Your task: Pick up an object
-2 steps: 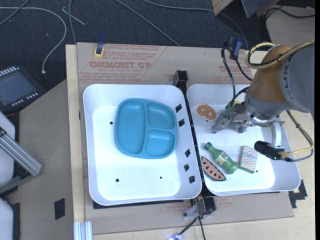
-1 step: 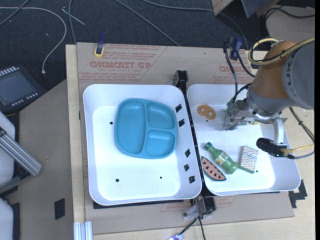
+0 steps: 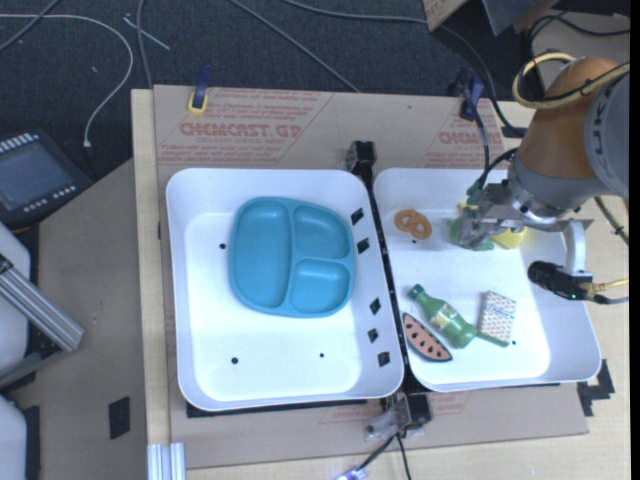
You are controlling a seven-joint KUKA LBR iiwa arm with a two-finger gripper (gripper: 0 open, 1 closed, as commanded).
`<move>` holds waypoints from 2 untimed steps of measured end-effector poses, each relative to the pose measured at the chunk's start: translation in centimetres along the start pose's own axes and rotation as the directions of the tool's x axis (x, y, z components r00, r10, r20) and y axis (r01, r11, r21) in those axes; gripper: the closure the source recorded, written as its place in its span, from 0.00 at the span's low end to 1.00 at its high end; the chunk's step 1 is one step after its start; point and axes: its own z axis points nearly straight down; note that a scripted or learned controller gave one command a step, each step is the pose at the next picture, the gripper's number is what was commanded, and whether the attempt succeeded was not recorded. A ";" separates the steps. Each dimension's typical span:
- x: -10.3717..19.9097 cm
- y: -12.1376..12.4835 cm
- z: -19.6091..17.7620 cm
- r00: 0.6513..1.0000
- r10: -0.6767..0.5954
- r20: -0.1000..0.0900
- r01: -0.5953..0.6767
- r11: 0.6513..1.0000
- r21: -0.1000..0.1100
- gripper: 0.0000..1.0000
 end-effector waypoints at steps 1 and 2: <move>-0.6 0.8 -4.9 1.000 0.000 0.001 0.000 1.000 -0.003 1.00; -1.0 0.9 -11.4 1.000 -0.001 0.002 0.001 1.000 -0.005 1.00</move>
